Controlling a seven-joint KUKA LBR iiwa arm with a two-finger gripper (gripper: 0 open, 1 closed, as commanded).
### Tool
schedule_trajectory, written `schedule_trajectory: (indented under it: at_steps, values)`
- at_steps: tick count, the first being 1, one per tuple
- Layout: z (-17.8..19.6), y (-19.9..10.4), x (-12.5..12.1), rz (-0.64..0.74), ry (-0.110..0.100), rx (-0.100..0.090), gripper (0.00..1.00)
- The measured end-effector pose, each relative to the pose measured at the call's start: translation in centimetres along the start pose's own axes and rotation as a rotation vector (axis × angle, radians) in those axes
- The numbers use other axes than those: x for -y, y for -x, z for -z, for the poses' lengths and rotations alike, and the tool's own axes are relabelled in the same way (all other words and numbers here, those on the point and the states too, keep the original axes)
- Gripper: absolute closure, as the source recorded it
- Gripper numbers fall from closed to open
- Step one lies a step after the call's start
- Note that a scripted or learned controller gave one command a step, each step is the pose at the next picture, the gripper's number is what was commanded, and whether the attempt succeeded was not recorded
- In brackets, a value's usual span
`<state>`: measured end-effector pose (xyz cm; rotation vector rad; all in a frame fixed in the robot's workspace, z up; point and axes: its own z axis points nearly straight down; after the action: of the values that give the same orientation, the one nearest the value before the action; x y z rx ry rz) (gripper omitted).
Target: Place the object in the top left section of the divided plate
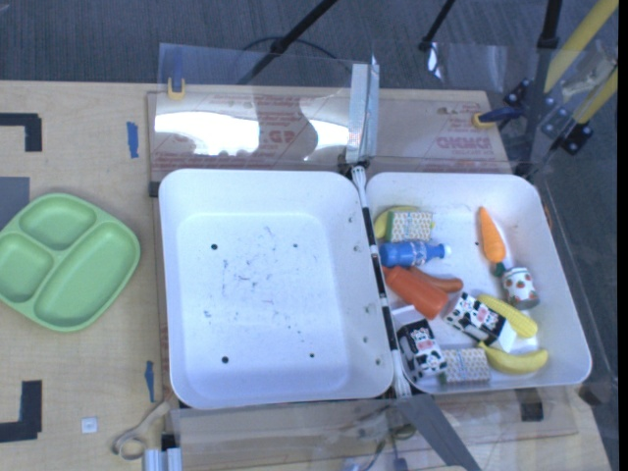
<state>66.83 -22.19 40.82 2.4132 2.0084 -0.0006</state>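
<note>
The green divided plate (98,292) lies flat on the wooden desk (88,381), at the far left and well apart from the bins. Its left rim runs to the edge of the view. Bare wood lies between its right rim and the left bin (182,361). The plate's top left section (59,221) is a shallow hollow set off by raised ridges from the two other sections.

The left bin's floor is a wide white surface with faint scuffs and a few dark dots, ringed by a low rounded rim. It touches the right bin (564,332) along a shared middle edge. A clear plastic wall (255,116) stands upright just behind both bins.

All the loose things are in the right bin, crowded toward its left and near sides. A blue bottle (412,253) lies on its side just beside the middle edge, with a yellow sponge (407,224) behind it and a red pepper (422,287) in front. A carrot (492,235) lies near the far right rim, and a small speckled ball (518,285) sits just in front of it. Two bananas (515,359) and two cow-patterned cartons (471,314) are packed close together at the near side. Which of these is the object to be placed cannot be told.

Whether the end effector is open or closed cannot be told, nor the arm's pose.
</note>
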Motion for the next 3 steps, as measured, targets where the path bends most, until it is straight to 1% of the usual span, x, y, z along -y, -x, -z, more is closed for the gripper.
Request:
schedule_trajectory:
  at_steps: [1, 2, 3]
  values:
    - [-6.1, -9.0, 1.7, -0.142, -0.004, -0.001, 0.0]
    - [2.7, -8.5, 1.6, -0.39, 0.0, 0.0, 0.0]
    - [-8.0, -18.2, 3.4, -0.276, -0.003, -0.001, 0.0]
